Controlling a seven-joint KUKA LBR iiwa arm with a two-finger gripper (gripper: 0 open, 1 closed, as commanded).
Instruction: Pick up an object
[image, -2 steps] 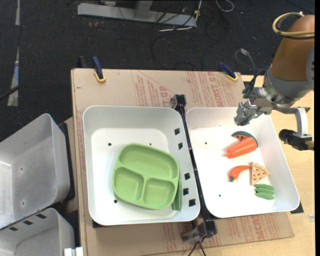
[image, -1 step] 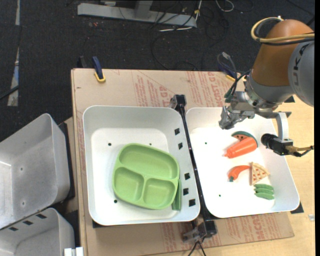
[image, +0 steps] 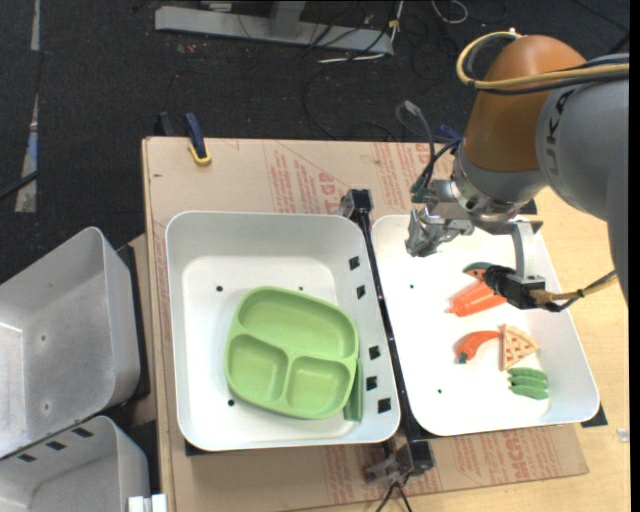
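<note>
While nothing is lifted yet, status as judged from this one view:

targets: four small toys lie in the right bin (image: 575, 400), right of frame centre. Any would satisfy the task.
carrot: orange carrot (image: 476, 299), mid-right of frame, green top pointing to upper right, partly under a black cable end.
pepper: red-orange pepper (image: 477, 343) just below the carrot, apart from it.
pizza: pizza slice (image: 516, 347) just right of the pepper, looks to be touching or nearly touching the pea pod below; cannot tell which.
pea pod: green pea pod (image: 528, 382), lowest of the group, near the bin's lower right corner.
gripper: gripper (image: 428, 238) sits over the upper left part of the right bin, well apart from all four toys. Nothing between its fingers. How far apart the fingers stand: cannot tell, too small and dark against the bin.
arm: enters from upper right of frame, orange band above the wrist.
step: approach, pre-grasp. No contact with any toy.
next move: my read is a shift toward lower right of frame, then descent over one toy. Carrot is nearest; pepper lies clear of the cable, so cleaner pick.
risk: the flat pizza slice is likely hard to pinch.
left bin: left bin (image: 190, 250) holds a green divided plate (image: 291, 352), frame centre-left. Not close to the gripper.
</note>
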